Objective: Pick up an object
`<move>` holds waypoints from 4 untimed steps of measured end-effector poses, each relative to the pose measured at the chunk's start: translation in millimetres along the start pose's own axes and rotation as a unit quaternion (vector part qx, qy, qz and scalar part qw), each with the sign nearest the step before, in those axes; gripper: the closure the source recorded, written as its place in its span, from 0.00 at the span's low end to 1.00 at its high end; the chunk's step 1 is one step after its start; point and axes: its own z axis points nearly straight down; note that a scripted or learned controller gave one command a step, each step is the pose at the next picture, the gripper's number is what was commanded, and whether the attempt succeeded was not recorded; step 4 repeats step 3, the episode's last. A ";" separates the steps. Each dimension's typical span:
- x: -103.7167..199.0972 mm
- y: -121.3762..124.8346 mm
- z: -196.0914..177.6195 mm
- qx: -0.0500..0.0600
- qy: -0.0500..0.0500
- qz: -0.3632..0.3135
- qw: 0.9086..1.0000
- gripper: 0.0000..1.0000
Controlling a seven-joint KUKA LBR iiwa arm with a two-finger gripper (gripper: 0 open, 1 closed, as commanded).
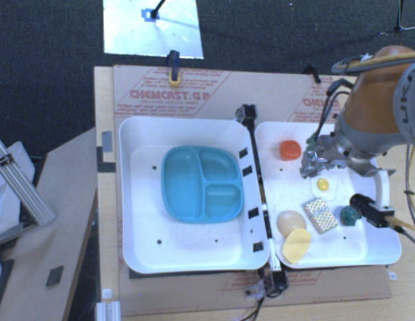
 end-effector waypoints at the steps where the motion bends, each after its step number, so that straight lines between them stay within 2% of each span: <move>1: 44.4 23.4 -5.0 0.000 0.001 -0.001 1.000 1.00; 3: 145.0 49.4 11.3 0.001 0.001 -0.001 1.000 1.00; 4: 145.0 49.4 11.3 0.001 0.001 -0.001 1.000 1.00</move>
